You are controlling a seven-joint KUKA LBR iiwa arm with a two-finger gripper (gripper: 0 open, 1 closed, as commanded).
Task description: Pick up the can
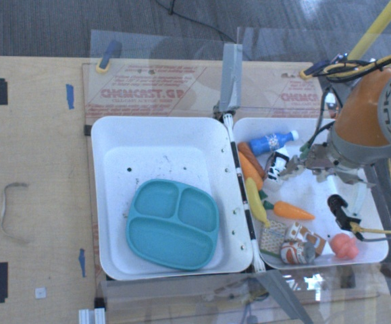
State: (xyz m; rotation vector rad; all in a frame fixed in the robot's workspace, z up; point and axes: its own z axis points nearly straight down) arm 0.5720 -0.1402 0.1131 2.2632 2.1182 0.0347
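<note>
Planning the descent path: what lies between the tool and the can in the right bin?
In the camera view, an orange carrot lies across the bin floor between the tool and the crumpled red-and-white can.

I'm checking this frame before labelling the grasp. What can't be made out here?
- hand: whether open or closed, too small and cluttered in the camera view.
- can: crumpled, label blurred; can't tell if it touches the mesh piece.
- black-and-white object by the hand: too small to identify.
- arm: cut off at the right edge.
</note>
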